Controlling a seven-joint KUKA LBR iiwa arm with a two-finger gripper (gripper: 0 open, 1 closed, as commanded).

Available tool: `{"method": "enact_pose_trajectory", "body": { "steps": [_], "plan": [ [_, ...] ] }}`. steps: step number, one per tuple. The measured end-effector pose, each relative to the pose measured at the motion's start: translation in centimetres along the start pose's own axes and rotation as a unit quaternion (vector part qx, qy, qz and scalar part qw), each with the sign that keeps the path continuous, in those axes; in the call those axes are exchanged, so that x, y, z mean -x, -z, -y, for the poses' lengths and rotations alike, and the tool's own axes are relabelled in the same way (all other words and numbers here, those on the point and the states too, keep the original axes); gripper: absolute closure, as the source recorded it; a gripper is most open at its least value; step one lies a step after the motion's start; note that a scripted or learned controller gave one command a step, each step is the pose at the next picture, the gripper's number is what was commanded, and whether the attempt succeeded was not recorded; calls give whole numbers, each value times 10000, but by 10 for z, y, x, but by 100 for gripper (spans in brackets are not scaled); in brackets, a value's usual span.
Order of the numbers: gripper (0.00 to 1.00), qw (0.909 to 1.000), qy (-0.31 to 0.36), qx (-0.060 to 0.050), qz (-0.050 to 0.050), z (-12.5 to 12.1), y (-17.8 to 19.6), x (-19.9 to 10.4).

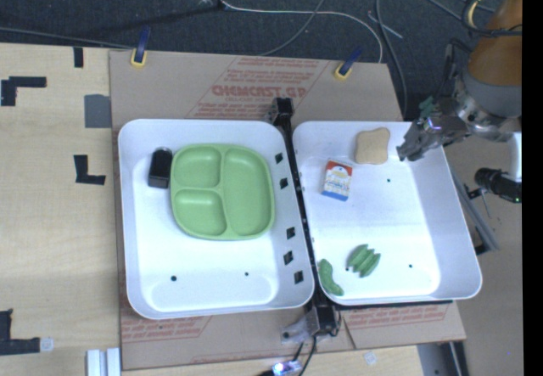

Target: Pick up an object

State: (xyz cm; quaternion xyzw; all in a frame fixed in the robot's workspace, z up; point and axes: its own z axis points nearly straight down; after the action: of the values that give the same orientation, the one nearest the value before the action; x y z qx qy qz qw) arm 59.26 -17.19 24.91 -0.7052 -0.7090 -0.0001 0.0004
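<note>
On the left of the desk point(51, 221), the left bin point(144, 289) is carrying a green divided plate point(222, 193), with a small black block point(159, 168) sitting just beside the plate's left edge. Moving right across the divider, the right bin point(441, 281) is holding four loose things: a green pod point(329, 277) lying near the bottom left corner, a green bean cluster point(363, 260) just to its right, a small red and white carton point(337, 180) lying flat near the middle top, and a tan sponge-like piece point(372, 146) resting near the upper wall. Farthest right, the tool point(416, 145) is hanging over the bin's upper right edge, just beside the tan piece, gripping nothing; how far apart it is standing is too blurred to tell. The tan piece is looking like the nearest candidate. It is probably light and soft, giving a little under pressure, so pinching across its narrower sides near the middle seems wisest. The carton looks light and stiff, but lying flat it is offering only thin edges.
</note>
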Motion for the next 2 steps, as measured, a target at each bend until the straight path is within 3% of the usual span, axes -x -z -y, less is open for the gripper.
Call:
{"method": "enact_pose_trajectory", "body": {
  "steps": [2],
  "plan": [
    [100, 10000, 3, -3, -4, 23, -7, -103]
  ]
}}
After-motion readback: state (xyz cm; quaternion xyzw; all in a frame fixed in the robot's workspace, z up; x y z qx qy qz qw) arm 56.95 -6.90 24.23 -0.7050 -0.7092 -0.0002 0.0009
